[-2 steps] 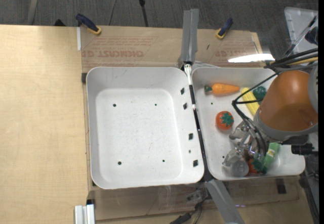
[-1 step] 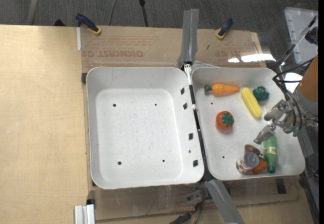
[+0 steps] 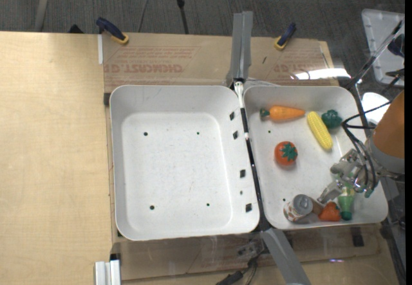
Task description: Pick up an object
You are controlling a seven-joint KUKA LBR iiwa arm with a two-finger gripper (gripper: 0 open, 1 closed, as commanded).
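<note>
Camera view: my gripper (image 3: 344, 182) hangs low in right bin (image 3: 270, 213) by can (image 3: 300, 206); open/shut – can't tell.

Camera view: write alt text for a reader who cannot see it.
A grey robot arm's end effector reaches from the right into the near right corner of the right white bin, just above a small can and an orange and green toy. The same bin holds a carrot, corn cob, tomato and a green vegetable.
</note>
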